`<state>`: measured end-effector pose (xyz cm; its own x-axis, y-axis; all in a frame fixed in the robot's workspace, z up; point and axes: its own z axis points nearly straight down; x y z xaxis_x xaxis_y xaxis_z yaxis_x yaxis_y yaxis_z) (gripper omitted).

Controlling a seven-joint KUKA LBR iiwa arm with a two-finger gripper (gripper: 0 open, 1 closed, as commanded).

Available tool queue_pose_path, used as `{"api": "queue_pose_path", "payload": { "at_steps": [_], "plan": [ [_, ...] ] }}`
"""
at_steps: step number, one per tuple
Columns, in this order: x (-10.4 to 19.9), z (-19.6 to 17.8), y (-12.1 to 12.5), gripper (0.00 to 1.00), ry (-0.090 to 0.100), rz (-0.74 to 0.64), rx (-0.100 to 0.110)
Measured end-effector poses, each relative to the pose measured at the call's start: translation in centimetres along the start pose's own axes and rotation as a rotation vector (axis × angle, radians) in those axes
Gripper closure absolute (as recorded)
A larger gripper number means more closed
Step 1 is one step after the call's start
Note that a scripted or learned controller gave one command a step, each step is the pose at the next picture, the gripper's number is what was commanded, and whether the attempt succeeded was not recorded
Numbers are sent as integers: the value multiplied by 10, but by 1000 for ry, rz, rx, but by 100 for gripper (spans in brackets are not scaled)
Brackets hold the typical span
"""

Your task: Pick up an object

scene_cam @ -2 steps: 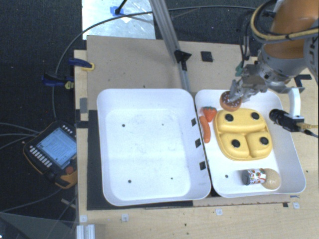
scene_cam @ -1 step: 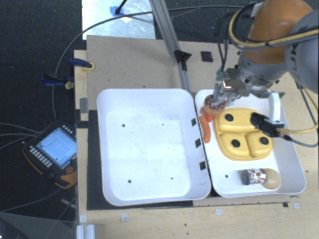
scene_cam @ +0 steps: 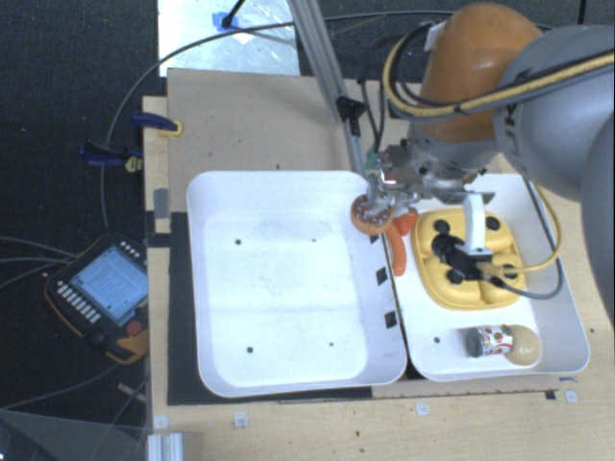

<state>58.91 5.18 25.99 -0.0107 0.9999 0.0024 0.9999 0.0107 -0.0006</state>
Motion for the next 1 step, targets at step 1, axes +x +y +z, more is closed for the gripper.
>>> {"api": "queue_pose_path", "payload": {
  "at_steps": [1],
  "plan": [
    [53, 30, -5, 100, 0, 1, 2]
  ]
}}
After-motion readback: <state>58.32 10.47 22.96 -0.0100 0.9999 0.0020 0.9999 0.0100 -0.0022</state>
